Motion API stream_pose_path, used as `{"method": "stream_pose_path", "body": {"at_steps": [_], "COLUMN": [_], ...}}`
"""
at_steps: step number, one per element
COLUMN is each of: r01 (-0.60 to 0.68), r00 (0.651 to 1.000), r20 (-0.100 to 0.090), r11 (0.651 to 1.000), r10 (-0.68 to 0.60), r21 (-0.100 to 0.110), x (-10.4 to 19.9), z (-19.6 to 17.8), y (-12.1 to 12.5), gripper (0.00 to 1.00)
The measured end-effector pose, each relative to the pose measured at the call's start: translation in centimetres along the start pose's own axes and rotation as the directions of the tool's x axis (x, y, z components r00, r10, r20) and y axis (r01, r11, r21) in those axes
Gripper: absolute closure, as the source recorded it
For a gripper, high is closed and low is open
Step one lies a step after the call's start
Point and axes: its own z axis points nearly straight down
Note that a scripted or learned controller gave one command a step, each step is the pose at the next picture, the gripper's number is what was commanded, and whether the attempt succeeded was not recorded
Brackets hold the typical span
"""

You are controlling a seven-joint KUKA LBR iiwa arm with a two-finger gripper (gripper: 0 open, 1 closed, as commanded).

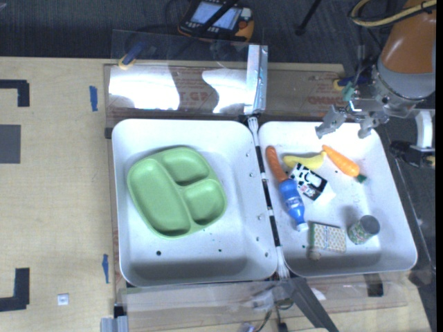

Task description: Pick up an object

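My gripper (349,125) hangs over the far edge of the right bin (396,206), open with nothing between its fingers. Just below it lie an orange carrot (341,161) and a yellow banana (306,160). A second orange carrot (275,163) lies at the bin's left wall. Nearer the middle are a black-and-white packet (309,181) and a blue bottle (292,203). A patterned box (327,238) and a small green can (363,229) sit toward the front.
The left bin (131,254) holds a green divided plate (176,191). A ridge (266,199) separates the two bins. A clear panel with a metal post (256,78) stands behind them. The grey and orange arm (408,54) enters from the upper right.
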Motion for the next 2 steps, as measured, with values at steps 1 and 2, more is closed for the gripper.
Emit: {"method": "stream_pose_path", "body": {"at_steps": [1,2], "r01": [-0.032,-0.073], "r00": [0.999,0.997], "r20": [0.001,-0.001], "r11": [0.999,0.997], "r10": [0.032,0.073], "r21": [-0.009,-0.005], "x": [-3.6,-6.6], "z": [13.0,15.6], "y": [-0.2,4.0], "gripper": [0.00,0.00]}}
